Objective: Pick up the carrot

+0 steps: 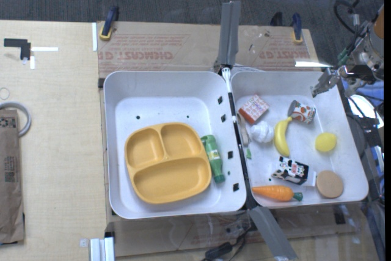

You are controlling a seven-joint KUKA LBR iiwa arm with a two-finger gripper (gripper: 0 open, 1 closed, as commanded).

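Carrot (273,193) lying flat at the near edge of the right bin (350,131), orange body pointing left, green stub at its right end, just below the black-and-white carton (291,171) and left of the tan disc (329,184). Untouched, by the look of it. Hand (324,80) up at the far right corner of that same bin, well apart from the carrot, perched over the rim near the small cup (301,112). Too small and too cluttered up there to tell whether open or closed; nothing visibly gripped. Banana (281,137), yellow ball (325,142), white lump (263,131) and red-and-white packet (253,108) spread across the middle, sitting between hand and target. Left bin (116,131) carrying the yellow divided plate (168,162) and a green bottle (213,158). So, judging from this: nothing done yet. Left to do: travel across the bin toward the near edge, descend, grasp, lift. Whole job ahead.
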